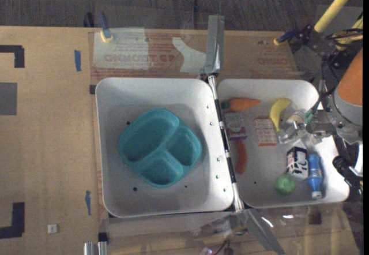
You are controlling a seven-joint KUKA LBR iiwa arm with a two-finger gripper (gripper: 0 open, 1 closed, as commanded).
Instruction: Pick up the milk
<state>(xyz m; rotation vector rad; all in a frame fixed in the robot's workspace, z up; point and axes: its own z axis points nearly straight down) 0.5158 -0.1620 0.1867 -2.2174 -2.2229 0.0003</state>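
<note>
One green ball (284, 184), one bottle (314, 175) and one milk (297, 162) lie nearest, right bin (253, 90); end effector (295, 127) grip unclear; labels unreadable.

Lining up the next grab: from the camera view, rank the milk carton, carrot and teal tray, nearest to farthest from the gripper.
1. Milk carton: just below the gripper, right bin.
2. Carrot: right bin's upper left.
3. Teal tray: left bin, farthest.

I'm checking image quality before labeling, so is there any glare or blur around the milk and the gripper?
Camera view: the milk is soft but readable, black-and-white against the right bin; the gripper just above it is blurry and pale, blending into the white floor; clear sheeting along the bench's near edge catches glare.
</note>
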